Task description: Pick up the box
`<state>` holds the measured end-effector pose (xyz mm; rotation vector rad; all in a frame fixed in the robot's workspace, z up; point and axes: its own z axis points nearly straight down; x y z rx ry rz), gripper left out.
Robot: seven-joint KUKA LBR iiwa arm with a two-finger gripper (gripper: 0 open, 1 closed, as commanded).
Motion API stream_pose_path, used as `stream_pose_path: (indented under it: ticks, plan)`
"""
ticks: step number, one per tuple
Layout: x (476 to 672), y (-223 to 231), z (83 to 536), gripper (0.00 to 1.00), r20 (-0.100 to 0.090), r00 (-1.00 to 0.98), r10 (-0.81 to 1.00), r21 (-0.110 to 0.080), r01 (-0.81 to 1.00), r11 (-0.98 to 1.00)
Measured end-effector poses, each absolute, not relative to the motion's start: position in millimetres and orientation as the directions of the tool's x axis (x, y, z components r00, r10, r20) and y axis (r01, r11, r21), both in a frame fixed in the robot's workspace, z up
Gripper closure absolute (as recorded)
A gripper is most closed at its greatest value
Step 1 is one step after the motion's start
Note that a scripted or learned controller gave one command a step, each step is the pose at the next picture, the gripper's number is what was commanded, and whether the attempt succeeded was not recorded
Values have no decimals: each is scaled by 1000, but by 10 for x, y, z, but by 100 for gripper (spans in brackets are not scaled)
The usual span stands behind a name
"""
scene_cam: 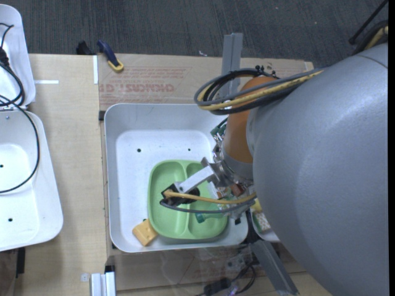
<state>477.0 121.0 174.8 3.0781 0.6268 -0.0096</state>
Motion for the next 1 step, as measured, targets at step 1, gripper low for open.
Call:
stream_pose_path:
  ticks: [1]
  plan:
    - [5573,1573,2262,100,-4,944,331,1,331,-944]
